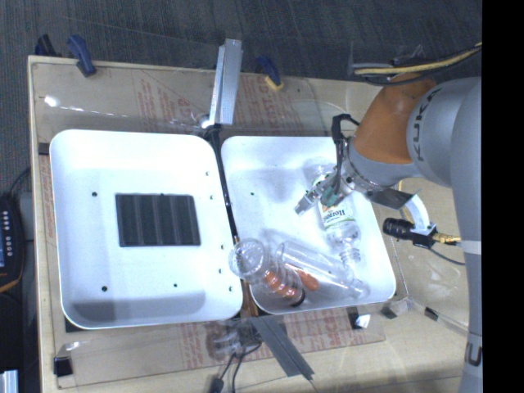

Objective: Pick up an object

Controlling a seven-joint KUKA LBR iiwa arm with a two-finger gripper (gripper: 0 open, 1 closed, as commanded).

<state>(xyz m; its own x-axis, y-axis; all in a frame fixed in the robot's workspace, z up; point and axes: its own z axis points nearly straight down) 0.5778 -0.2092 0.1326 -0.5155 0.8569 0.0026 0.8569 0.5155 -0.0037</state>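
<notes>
Clear bottle (337,219) just under gripper (318,196).

The surface (123,342) is a pale wooden board with a see-through sheet over it that has red print on it. Two blue clamps (80,54) grip its far edge, one near the far left corner and one (268,70) closer to the middle. A grey metal bar (225,82) stands between them, at the far edge just above where the two bins meet. The left white bin (82,219) has a dark ribbed panel (157,219) flat in its middle. Yellow and black cables (413,62) run along the far right corner. A black box (8,240) sits off the left edge. Dark carpet (246,6) lies beyond the far edge.
</notes>
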